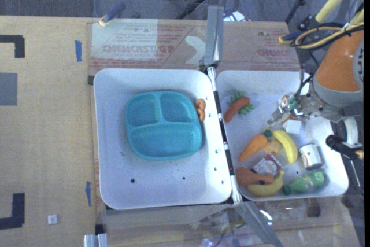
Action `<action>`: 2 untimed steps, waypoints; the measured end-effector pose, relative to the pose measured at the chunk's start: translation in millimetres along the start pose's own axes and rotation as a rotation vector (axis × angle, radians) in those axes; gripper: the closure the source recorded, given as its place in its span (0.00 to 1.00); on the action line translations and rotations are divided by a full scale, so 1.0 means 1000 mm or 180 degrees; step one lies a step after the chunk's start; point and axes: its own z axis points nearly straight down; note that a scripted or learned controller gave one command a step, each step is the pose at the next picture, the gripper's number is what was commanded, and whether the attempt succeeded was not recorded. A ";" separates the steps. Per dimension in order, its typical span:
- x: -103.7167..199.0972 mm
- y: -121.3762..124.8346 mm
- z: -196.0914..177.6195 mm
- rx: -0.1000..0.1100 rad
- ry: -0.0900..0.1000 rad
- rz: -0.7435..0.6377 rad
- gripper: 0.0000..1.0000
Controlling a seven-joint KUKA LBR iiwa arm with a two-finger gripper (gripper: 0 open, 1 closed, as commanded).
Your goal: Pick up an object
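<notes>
The right bin [338, 179] holds several toy foods. A small red-orange carrot with a green top [237, 106] lies at its upper left. A larger orange carrot [254, 146] and a yellow banana [286, 144] lie in the middle, and a silver can [311, 155] sits to their right. Along the front are a red-and-white packet [266, 166], a second banana [267, 186] and a green piece [300, 183]. My gripper [287, 110] hangs over the right bin's upper middle, just above the banana and the larger carrot. Nothing is visibly held in it.
The left bin [110, 176] bears a blue divided plate [163, 124], with a small orange piece [200, 108] by the plate's right edge. A metal divider [222, 136] separates the bins. The arm's orange band [341, 66] and yellow cables [312, 34] crowd the right side.
</notes>
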 end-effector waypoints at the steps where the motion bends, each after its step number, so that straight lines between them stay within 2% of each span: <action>1: -0.002 0.002 -0.012 -0.0022 -0.0018 0.0004 1.00; 2: 0.034 -0.018 -0.117 0.0043 0.0022 0.0298 1.00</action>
